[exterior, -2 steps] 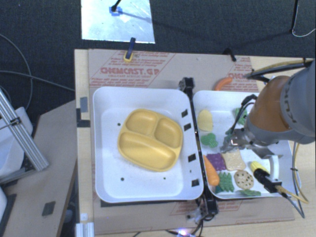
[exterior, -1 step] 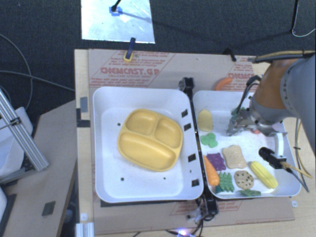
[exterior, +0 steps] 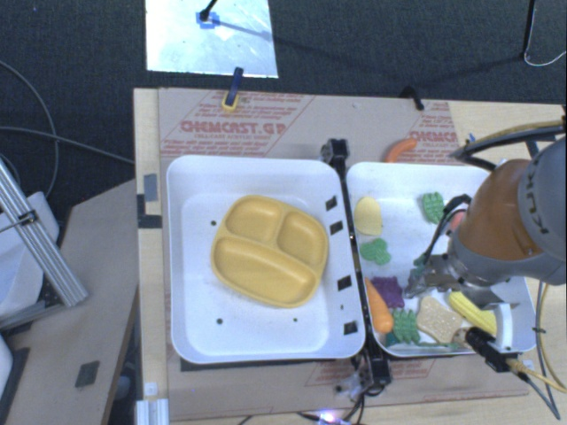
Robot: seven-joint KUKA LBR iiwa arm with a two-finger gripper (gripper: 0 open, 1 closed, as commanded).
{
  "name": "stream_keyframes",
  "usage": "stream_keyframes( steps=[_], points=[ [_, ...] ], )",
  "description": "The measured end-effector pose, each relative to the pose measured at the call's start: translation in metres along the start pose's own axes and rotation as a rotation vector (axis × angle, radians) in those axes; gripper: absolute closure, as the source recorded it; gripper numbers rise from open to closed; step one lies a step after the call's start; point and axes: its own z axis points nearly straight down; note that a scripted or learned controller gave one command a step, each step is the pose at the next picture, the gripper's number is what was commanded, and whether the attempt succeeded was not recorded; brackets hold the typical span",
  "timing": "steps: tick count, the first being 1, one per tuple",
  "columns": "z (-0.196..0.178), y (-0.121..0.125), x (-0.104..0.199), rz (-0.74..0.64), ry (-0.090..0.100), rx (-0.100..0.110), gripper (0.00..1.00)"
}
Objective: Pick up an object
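Camera view, nearest edge first: at the lower right of the frame the right bin (exterior: 523, 339) holds a crowd of toy food. Along its lower rim sit a slice of toast (exterior: 437, 319), a yellow corn cob (exterior: 468, 309), a small green leafy piece (exterior: 405, 326) and an orange carrot (exterior: 379, 309) lying against the bin's left wall. Just above them is a purple piece (exterior: 387, 289).

Over this cluster hangs the arm, its orange band and grey wrist covering the right half of the bin. The gripper (exterior: 423, 278) points down toward the gap between the purple piece and the toast; whether it is parted or closed I cannot tell, and nothing is visibly held.

Higher up in the same bin lie a green broccoli floret (exterior: 376, 251), a pale yellow lemon (exterior: 368, 216) and a second green piece (exterior: 432, 205) near the upper rim.

To the left, the left bin (exterior: 190, 326) carries a yellow divided plate (exterior: 268, 250) at its centre.

Judging by the pose, the step in hand is the descent onto a target, probably the purple piece or the toast. The next move calls for settling squarely over one item and closing without catching its close neighbours, then a straight lift.
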Motion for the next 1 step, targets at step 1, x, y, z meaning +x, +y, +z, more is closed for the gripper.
stream_keyframes(
  steps=[1],
  points=[
    [-0.0002,-0.0091,0.0312,-0.005,-0.002,-0.007,1.00]
  ],
)
